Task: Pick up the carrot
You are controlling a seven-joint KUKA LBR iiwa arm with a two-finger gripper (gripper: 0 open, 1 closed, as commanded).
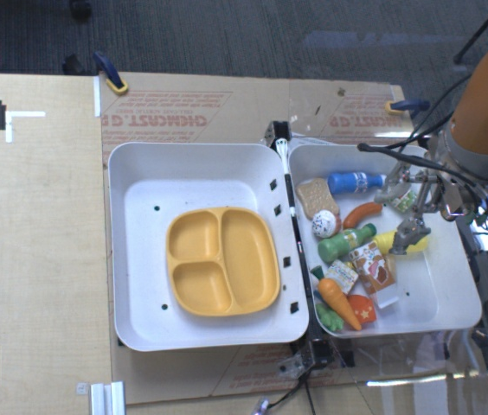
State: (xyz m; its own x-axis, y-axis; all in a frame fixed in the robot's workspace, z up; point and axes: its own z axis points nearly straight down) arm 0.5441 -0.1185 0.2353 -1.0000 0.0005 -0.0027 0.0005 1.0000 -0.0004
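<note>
Nearest to you, the carrot (341,301) lies at the front-left corner of the right bin (439,305), its tip pointing toward the front, with a green vegetable (328,318) just beside it on the left and a red item (363,308) touching it on the right. Behind these you see a small printed carton (374,266), a green bottle (346,242), a white ball (324,224), a sausage (363,213), a slice of bread (317,197) and a blue bottle (356,181). The gripper (412,230) hovers over a yellow item (407,243), well apart from the carrot; whether its claw is released or clenched you cannot tell. The left bin (131,232) bears a yellow divided plate (223,260).
</note>
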